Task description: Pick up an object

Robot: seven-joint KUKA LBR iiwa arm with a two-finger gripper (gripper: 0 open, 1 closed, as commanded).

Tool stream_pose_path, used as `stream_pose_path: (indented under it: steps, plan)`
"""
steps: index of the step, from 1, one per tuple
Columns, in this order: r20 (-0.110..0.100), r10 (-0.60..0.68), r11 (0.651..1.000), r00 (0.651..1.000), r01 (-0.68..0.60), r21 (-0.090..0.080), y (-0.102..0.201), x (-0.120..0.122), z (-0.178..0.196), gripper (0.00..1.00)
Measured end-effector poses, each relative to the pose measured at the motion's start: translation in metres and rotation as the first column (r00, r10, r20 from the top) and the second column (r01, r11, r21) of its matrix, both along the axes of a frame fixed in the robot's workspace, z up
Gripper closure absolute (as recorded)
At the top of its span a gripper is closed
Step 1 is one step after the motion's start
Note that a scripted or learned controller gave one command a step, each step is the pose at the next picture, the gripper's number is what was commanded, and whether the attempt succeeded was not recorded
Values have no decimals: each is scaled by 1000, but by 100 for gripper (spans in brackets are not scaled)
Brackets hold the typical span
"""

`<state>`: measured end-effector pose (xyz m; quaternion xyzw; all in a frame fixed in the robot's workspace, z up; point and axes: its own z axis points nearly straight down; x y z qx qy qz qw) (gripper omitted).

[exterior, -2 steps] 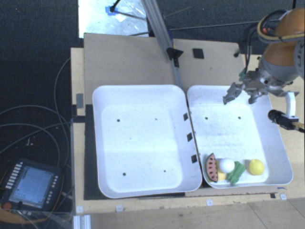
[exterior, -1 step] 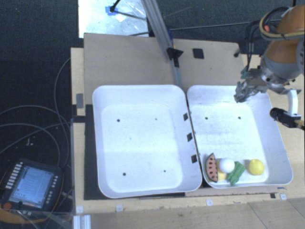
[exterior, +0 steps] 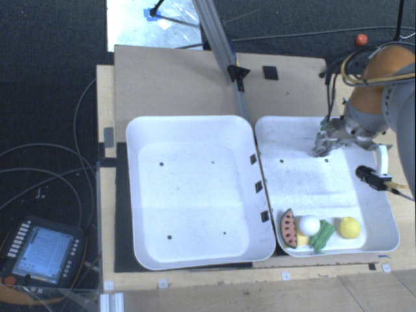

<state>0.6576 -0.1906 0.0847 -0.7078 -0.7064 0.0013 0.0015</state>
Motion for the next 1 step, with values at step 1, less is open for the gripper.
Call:
stream_pose_path:
  steps: [1]
  plan:
    - [6, 3, 1000, 1000, -3, -1, 1, 2, 15, 100]
